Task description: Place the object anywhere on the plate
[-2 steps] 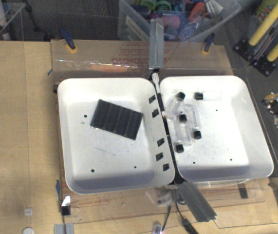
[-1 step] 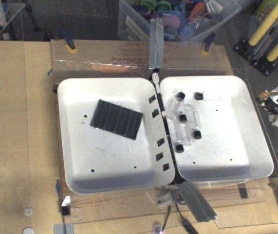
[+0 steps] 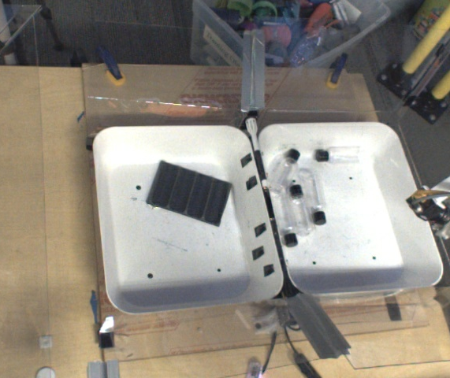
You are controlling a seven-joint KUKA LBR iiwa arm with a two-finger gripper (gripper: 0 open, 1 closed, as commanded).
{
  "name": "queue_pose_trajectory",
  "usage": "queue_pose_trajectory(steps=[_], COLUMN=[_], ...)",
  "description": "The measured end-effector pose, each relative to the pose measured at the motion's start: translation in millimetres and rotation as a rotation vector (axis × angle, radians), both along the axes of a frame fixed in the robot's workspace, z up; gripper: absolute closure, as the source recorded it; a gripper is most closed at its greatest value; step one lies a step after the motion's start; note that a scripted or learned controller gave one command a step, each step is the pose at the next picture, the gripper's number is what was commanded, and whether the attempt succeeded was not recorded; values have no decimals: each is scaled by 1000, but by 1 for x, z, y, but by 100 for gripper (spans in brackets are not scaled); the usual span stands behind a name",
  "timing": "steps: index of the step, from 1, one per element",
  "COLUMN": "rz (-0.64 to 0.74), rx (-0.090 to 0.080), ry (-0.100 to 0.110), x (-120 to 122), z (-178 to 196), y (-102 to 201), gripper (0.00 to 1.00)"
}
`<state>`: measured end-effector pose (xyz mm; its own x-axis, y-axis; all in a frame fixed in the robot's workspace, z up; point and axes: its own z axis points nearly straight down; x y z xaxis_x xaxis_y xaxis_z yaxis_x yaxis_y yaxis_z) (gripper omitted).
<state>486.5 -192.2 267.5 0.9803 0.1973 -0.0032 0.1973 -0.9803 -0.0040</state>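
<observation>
Wooden table bearing two shallow white bins; the dark ribbed rectangular plate lies in the left.
The clear plastic object with black caps lies in the right bin: probably light, stiff, slippery; best gripped across its narrow body. Jaw state indeterminable.

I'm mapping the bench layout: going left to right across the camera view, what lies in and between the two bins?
Dark ridged plate in the left bin → divider → clear plastic objects with black caps in the right bin.

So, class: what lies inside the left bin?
Inside the left bin lies one dark ribbed rectangular plate, flat and slightly angled, on the white floor. A few small dark dots mark the floor. Whatever is beneath the plate is covered.
</observation>
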Motion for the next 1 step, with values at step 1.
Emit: queue_pose_trajectory(steps=[1], rz=[-1], rx=[0], ry=[0], x=[21], z=[-76], y=[-31], gripper=[100])
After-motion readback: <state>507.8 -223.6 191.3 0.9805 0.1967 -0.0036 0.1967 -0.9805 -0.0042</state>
